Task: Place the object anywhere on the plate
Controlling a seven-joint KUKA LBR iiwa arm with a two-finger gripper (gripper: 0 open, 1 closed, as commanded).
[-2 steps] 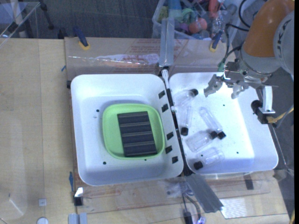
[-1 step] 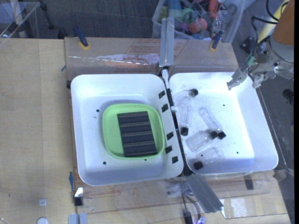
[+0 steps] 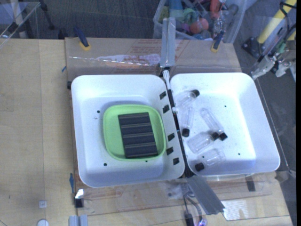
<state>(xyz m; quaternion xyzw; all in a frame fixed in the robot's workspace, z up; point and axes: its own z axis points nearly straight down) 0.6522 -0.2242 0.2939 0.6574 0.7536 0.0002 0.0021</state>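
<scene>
1. Block [image 3: 137, 135]: dark, ribbed, four bands across. It lies flat on the plate [image 3: 109, 138], fully inside the rim and slightly right of the plate's centre. Its long side runs far-to-near with a slight skew.
2. Plate: green, rounded square. It sits on the floor of the left bin [image 3: 87, 98], closer to the bin's near wall than its far wall. Its right edge is just beside the divider [image 3: 171, 126].
3. Tool: cannot tell its state. Some pale hardware [image 3: 273, 65] sits past the far right corner of the right bin [image 3: 244, 107]. It is too small and cluttered to say what it is. Nothing is over the plate or block.
4. Right bin: several clear bottles [image 3: 201, 141] with black caps lie on their sides in the left half of the bin. They are loosely grouped and point different ways. One is near the far wall by the divider and one is near the near wall. Whether any touch, I can't tell.
5. Divider: the bins meet along it, with a row of small black tabs down its left side.
6. Bench [image 3: 33, 126]: light wood, with both bins on a board on top of it. A blue clamp [image 3: 83, 43] is at the board's far left and another [image 3: 216, 41] is at its far right.
7. Behind the bins: a clear tub [image 3: 202, 11] of mixed coloured items, well apart from the plate.
</scene>
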